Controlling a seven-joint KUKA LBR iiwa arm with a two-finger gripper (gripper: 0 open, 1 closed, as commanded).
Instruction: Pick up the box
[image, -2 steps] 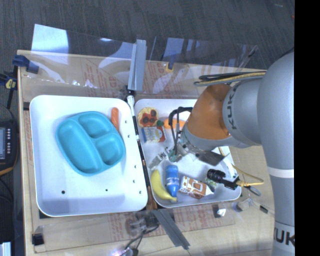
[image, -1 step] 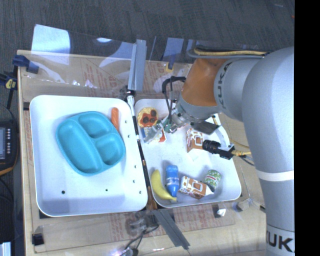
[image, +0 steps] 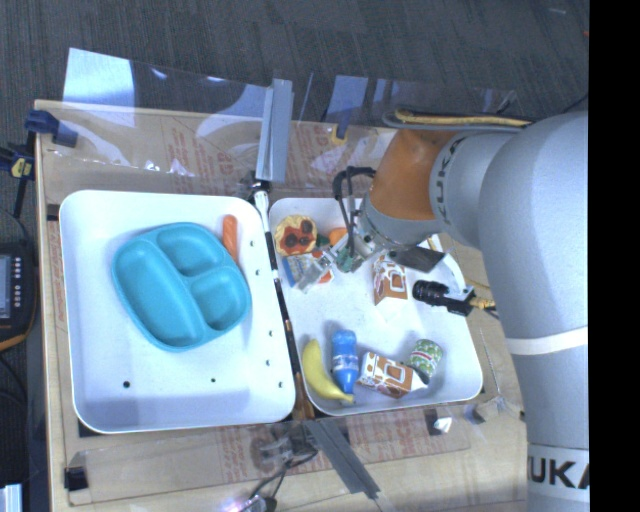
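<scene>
In the right bin (image: 462, 385) a small brown-and-white box (image: 389, 281) stands just right of my gripper (image: 349, 257). A second brown-and-white box (image: 385, 373) lies on its side near the bin's front edge. The gripper hangs low over the back middle of the bin. It sits between the standing box and a blue-grey packet (image: 306, 269), with its tip close to the packet. The wrist hides what lies directly under it. Nothing can be seen held.
A round pizza-like toy (image: 296, 236) lies at the back left of the right bin. A banana (image: 320, 373), a blue bottle (image: 344, 360) and a green can (image: 426, 357) lie along its front. The left bin (image: 100, 390) holds a blue divided tray (image: 180, 285) and a carrot (image: 230, 236).
</scene>
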